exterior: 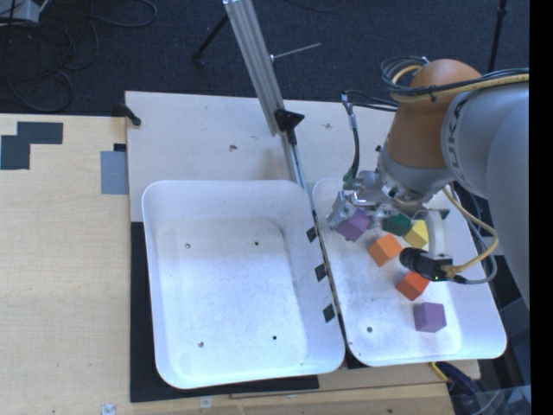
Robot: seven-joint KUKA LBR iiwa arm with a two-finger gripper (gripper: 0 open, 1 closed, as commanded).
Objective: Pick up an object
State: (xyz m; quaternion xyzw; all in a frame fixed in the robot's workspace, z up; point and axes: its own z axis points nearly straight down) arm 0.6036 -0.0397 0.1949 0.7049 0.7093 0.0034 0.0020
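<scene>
My gripper (353, 212) hangs low over the back left part of the right bin (480, 342). A purple block (352, 227) lies directly under its tip, touching or almost touching it; whether it is gripped is not clear. Just to the right sit a green block (397, 225), a yellow block (418, 234) and an orange block (385, 249). Farther forward lie a red-orange block (412, 285) and a second purple block (429, 316).
The left bin (173, 232) stands beside the right one, their rims meeting at a divider with black clips (321, 271). A slanted metal rail (259, 67) rises behind the bins. Cables and a black connector (425, 266) hang from the arm over the right bin.
</scene>
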